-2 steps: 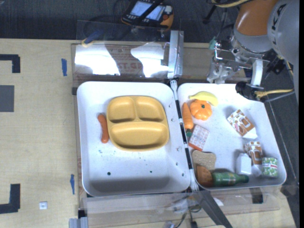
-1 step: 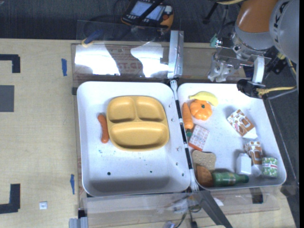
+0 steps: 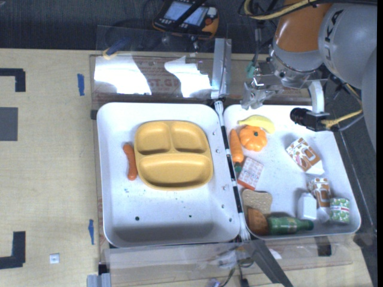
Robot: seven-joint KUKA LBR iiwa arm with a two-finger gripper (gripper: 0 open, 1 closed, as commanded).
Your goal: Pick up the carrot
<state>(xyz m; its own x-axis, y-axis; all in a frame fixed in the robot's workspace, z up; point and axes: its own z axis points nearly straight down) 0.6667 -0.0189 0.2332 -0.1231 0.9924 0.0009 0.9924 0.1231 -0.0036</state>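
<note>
The carrot (image 3: 236, 147) is a short orange stick that lies along the left wall of the right bin (image 3: 344, 178), with a bit of green at its near end. It touches an orange toy pumpkin (image 3: 254, 138), and a yellow banana (image 3: 258, 122) lies just behind that. My gripper (image 3: 254, 97) hangs over the back left corner of the right bin, behind the banana and a short way beyond the carrot. Nothing shows in its grasp.
The right bin also holds a patterned card (image 3: 250, 172), a snack packet (image 3: 303, 153), bread (image 3: 257, 201), a green bottle (image 3: 286, 224) and small cartons (image 3: 323, 199). In the left bin (image 3: 114, 208) are a yellow divided tray (image 3: 172, 154) and a red-orange sausage (image 3: 130, 161).
</note>
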